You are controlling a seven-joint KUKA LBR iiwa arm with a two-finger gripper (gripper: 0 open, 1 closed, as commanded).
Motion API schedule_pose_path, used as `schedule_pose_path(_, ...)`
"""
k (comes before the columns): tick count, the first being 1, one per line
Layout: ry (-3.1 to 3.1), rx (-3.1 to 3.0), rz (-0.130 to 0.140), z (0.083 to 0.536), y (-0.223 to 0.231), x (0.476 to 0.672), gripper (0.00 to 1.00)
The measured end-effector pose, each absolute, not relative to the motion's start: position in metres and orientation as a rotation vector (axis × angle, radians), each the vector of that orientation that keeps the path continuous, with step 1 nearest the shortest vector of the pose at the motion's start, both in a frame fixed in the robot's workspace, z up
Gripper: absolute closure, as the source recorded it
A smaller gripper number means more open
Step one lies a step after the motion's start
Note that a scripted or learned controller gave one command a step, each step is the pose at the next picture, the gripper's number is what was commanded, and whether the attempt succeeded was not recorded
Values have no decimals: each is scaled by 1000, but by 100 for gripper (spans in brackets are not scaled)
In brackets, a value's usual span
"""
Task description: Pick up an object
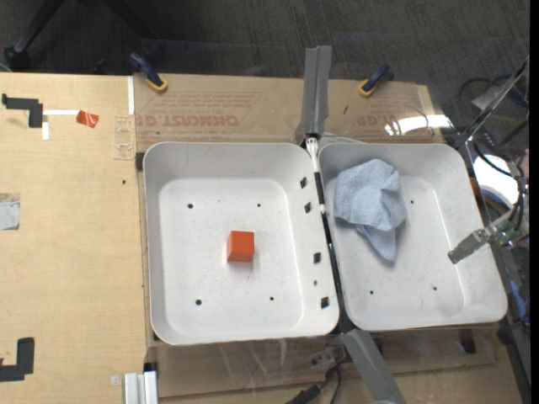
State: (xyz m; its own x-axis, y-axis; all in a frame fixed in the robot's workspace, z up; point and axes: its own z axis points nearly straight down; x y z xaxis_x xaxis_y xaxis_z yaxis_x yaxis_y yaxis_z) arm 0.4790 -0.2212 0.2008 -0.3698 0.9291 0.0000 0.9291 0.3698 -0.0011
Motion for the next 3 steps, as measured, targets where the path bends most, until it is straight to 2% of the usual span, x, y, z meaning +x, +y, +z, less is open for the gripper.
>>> schedule_pose_path(1, -2598, -1762, 2, 208, -222, 480, 100)
schedule_pose_path(2, -2797, -1423, 0, 119, -219, 478, 100)
schedule_pose_path(3, -2905, -1194, 0, 215, -184, 538, 100)
